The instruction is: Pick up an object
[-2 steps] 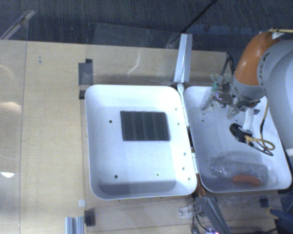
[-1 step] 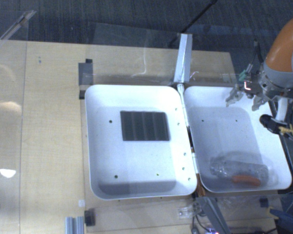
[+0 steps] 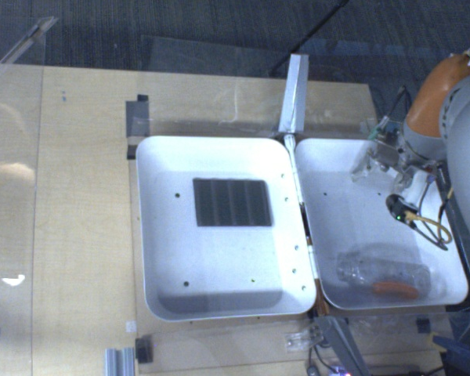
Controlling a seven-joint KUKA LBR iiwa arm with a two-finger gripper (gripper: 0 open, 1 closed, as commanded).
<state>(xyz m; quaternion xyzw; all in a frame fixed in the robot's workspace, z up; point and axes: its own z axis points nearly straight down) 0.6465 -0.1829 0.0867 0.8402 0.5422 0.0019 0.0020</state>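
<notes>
At the near edge of the right bin point(image 3: 329, 210), close to its front wall, lies a clear plastic bottle point(image 3: 380, 272) on its side, faint against the white floor. Just in front of it, and touching or nearly touching it, rests a small orange, sausage-shaped object point(image 3: 395, 290). Both sit toward the bin's front right corner.

The claw point(image 3: 376, 157) hangs well apart from them, over the far part of the same bin near its back wall. The bottle and the orange object lie nearer the camera than the claw and slightly to the right of it in the camera view. Nothing can be seen between its fingers, and it touches neither item. The metal parts at the wrist blur together, so I cannot tell whether it is spread or pressed together. A looped cable point(image 3: 415, 214) with a small green light dangles below the wrist, above the bin floor.

The left bin point(image 3: 153, 210) has a dark ribbed rectangle point(image 3: 232, 202) at the middle of its floor.

Behind the bins, a narrow metal bar point(image 3: 294, 92) runs back across the light wooden counter point(image 3: 70, 210) from where the bins meet.
</notes>
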